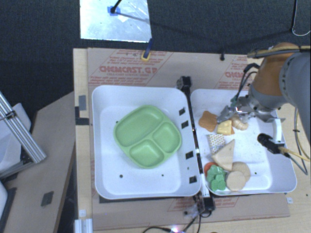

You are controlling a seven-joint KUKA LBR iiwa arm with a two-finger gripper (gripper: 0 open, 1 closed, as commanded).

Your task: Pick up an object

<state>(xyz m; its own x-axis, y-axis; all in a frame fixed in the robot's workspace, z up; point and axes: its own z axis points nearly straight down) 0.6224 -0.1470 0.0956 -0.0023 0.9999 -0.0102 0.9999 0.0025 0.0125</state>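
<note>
Two shallow white bins sit side by side on the table [121,62], whose top is a brown sheet printed with red lettering. The left bin [104,144] carries a pale green divided plate [147,136] with three compartments, lying near the bin's middle and turned at a slant.

The right bin [279,174] carries a scatter of toy food. An orange-brown piece [207,121] lies close to the bin's left wall, with a yellow piece [225,127] just beside it and a pale tan lump [240,124] touching that. Below them are a small patterned square [216,141] and a tan wedge [224,155]. In the bin's near left corner a red piece [210,168], a green leafy piece [217,180] and two round tan discs [238,175] lie bunched together.

The grey arm reaches in from the table's right edge, its orange band [269,79] above the wrist. The jaws [234,111] hang low over the yellow piece and the tan lump, at the far part of the right bin. Whether they are apart or together, I cannot tell; nothing is visibly between them.
</note>
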